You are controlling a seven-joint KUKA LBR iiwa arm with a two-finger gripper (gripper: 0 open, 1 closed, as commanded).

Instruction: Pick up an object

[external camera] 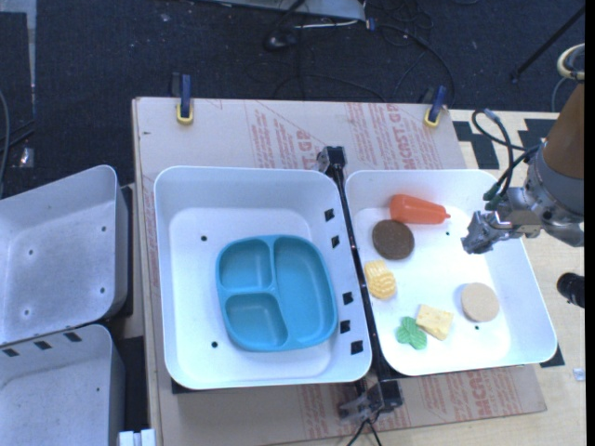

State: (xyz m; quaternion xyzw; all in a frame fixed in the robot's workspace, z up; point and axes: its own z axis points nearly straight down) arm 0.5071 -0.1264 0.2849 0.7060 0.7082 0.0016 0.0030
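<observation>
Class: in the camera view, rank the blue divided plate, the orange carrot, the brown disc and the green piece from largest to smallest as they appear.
1. Blue divided plate
2. Orange carrot and brown disc: too alike in apparent size to rank
3. Green piece

Grey arm (558,170) in from the right, wrist bent, hand (476,237) low and leftward.

Plate (276,292) in left bin (177,249), seemingly flat.

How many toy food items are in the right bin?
6: carrot at back, brown patty, corn by the divider, green piece, cheese, tan round disc.
</observation>
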